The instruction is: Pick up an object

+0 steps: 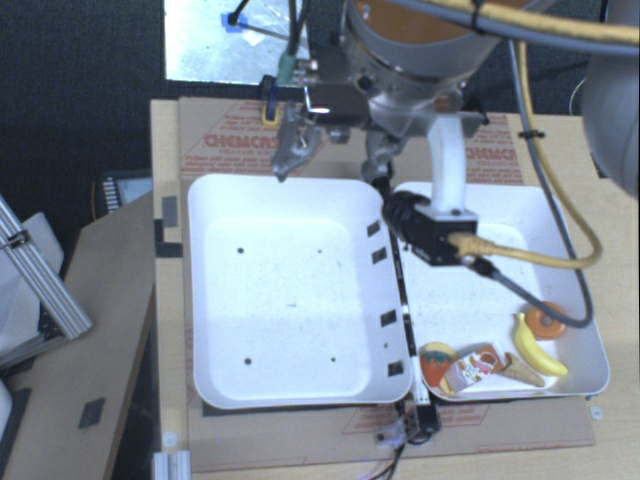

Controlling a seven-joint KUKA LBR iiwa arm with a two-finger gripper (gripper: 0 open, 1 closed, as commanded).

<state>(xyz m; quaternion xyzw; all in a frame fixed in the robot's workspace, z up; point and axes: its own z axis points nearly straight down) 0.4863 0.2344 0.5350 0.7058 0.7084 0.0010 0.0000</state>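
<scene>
My gripper (335, 158) hangs high over the back edge of the left bin (200, 268), close to the camera. Its two fingers (293, 153) stand well apart, open, with nothing between them. The objects lie far from it, in the front corner of the right bin (590, 368): a yellow banana (537, 348), a small orange fruit (546, 320) behind it, a round orange-red fruit (436, 361), a red-and-white packet (476, 364) and a tan cone-shaped piece (521, 372).
A black box (428, 230) with a yellow cable (530, 258) hangs from the arm over the divide between the bins. Both bins rest on a cardboard sheet (225, 133). A metal frame (40, 278) stands at the left.
</scene>
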